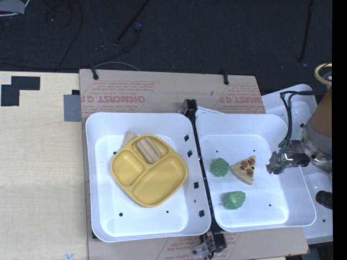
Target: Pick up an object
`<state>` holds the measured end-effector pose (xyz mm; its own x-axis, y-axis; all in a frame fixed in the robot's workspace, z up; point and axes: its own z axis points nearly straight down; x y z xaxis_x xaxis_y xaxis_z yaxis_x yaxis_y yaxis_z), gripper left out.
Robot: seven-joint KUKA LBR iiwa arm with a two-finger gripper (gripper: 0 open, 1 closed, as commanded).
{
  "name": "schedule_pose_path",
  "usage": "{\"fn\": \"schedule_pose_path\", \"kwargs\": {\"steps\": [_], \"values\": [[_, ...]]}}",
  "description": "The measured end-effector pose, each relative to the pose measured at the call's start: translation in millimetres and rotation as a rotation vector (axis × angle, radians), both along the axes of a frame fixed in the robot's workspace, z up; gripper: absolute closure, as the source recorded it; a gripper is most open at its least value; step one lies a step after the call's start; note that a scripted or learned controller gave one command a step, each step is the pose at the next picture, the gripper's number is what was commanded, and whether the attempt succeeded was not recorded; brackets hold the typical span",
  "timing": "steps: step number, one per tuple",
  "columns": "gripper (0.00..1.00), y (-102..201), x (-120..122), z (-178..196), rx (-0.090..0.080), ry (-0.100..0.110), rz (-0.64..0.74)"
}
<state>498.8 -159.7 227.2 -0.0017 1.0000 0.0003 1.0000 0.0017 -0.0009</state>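
Tan pizza slice [244, 169], red-dotted, triangular

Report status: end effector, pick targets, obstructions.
End effector over right bin, right side, nothing seen in it. Pizza slice nearest; two green pieces beyond. Nothing between it and the slice.

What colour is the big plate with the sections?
Yellow. The divided plate sits in the left bin, seen in the camera view.
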Motion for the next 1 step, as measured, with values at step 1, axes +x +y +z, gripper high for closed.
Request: {"fn": "schedule_pose_path", "kwargs": {"steps": [1], "values": [[1.0, 48.4, -0.9, -9.3, 0.003, 0.003, 0.003]]}}
